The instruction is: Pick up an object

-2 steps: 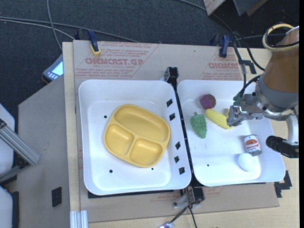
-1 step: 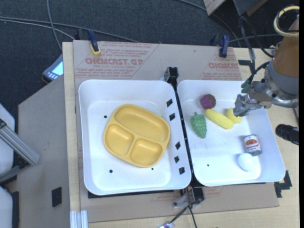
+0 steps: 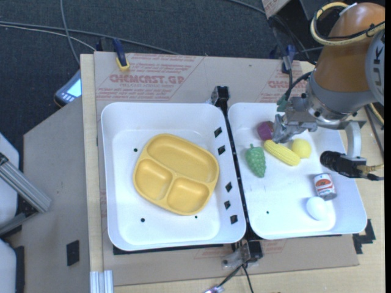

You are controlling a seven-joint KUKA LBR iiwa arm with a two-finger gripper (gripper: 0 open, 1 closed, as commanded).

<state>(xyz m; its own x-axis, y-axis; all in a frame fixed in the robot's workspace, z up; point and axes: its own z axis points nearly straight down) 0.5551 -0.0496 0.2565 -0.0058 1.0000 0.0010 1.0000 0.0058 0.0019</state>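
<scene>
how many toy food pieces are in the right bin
6: a purple piece at the back by the gripper, corn and a lemon beside it, green grapes left, a can and white egg in front. The arm may hide more.

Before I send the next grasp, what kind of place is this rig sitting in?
Most likely a robotics lab test bench, not a kitchen. Two white bins sit on a paper-covered board, the food is toy-like, such as the corn and grapes, and loose cables run across the dark carpet behind.

Grey arm (image 3: 342, 90), orange band, yellow cable
</scene>
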